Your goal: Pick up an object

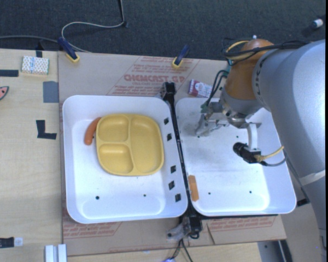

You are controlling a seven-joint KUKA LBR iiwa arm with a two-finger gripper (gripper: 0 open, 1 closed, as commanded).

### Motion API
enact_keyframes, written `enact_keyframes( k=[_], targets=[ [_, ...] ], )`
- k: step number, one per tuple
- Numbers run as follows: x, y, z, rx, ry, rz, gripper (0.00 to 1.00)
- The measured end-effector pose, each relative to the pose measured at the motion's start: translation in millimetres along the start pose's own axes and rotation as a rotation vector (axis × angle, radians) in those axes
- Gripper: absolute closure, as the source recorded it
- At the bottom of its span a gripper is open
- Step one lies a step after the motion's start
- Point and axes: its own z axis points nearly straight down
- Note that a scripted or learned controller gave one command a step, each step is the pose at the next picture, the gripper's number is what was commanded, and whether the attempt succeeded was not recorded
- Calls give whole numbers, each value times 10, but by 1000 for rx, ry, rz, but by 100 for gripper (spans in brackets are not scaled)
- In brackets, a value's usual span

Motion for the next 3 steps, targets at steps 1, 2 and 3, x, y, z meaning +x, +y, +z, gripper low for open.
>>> enact_keyframes(
  k=[1,2,3],
  targets=[
    [596,-1194,-893,4,1,0,100],
    [593,-1197,-890,4,1,1,0],
    [661,-743,-888,4,1,1,0]
  ],
)
